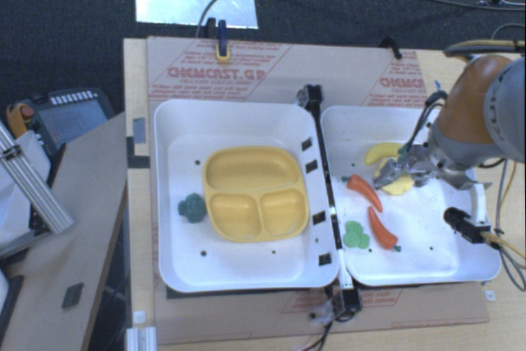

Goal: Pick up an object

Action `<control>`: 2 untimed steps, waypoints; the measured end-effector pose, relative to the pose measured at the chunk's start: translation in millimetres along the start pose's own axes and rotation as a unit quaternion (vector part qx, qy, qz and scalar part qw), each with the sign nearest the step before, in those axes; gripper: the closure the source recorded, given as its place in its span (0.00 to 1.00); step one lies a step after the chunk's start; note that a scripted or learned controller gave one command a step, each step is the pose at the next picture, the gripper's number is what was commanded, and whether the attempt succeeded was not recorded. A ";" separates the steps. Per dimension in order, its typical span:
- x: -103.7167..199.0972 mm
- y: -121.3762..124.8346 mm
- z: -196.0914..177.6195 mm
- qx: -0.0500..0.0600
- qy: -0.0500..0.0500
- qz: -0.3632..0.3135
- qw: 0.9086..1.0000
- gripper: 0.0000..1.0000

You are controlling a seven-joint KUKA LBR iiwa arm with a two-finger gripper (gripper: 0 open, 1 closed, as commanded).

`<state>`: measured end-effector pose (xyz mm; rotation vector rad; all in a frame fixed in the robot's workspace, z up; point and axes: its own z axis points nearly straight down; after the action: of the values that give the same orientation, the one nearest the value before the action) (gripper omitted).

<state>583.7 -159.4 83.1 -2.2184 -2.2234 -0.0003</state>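
Yellow banana [383, 153] touching pincer [389, 173], right bin [427, 263].

Bench [136, 201]: pale wood top, running under a printed cardboard sheet [271, 70].
Cardboard sheet: lies flat on the bench, red lettering at its 12 o'clock edge.
Left bin [168, 201]: white, shallow, on the sheet toward 9 o'clock.
Right bin [436, 255]: white, touching the left bin, toward 3 o'clock.
Clamp [222, 41]: at the sheet's 12 o'clock edge.
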 end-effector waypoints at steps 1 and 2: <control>-0.6 0.9 -12.4 -0.002 -0.001 0.000 1.000 1.00; -10.5 4.9 -71.2 -0.004 -0.002 0.001 1.000 1.00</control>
<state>588.7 -169.9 154.3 -2.2261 -2.2263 -0.0051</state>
